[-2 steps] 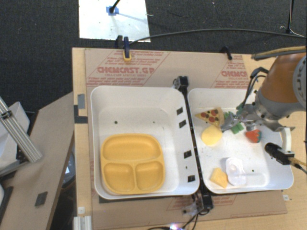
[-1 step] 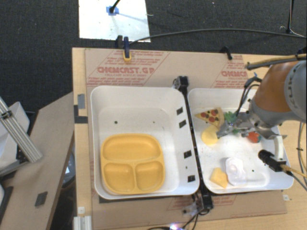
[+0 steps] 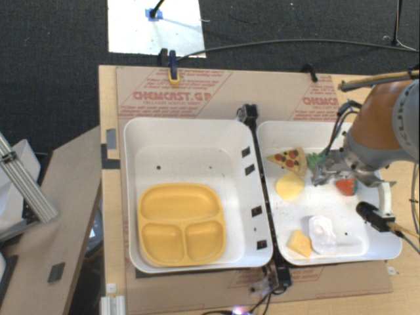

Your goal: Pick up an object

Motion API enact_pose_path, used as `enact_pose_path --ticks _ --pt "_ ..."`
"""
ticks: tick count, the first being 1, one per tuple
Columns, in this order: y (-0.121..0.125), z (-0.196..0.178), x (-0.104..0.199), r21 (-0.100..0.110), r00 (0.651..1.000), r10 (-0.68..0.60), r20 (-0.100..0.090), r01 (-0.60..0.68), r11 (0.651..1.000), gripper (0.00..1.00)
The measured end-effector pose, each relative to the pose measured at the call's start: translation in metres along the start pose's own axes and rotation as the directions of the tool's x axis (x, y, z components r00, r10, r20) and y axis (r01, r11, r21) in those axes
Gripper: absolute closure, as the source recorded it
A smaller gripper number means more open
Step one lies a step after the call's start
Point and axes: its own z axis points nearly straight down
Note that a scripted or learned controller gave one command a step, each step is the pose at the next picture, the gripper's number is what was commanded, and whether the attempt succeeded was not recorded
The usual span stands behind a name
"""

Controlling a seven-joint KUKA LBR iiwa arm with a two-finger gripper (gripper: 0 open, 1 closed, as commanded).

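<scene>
The right bin (image 3: 367, 249) holds a pizza slice (image 3: 287, 158), a pale yellow round piece (image 3: 289, 186), a yellow cheese wedge (image 3: 300, 243), a white object (image 3: 321, 232), a green leafy item (image 3: 316, 159) and a red item (image 3: 346, 186). My gripper (image 3: 321, 174) is low in this bin, between the green item and the red one, just right of the yellow round piece. The arm's body covers its fingers from this angle.
The left bin (image 3: 197, 133) holds a yellow three-compartment tray (image 3: 182, 224). A black divider with clips (image 3: 257, 176) runs between the bins. A black part (image 3: 373, 216) of the arm hangs over the right bin's right side. Cables cross behind the bench.
</scene>
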Motion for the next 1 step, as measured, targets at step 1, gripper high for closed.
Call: enact_pose_path --ticks 1 --pt "0.0060 -0.0629 -0.0046 -0.004 1.000 -0.003 0.001 0.003 1.000 1.00"
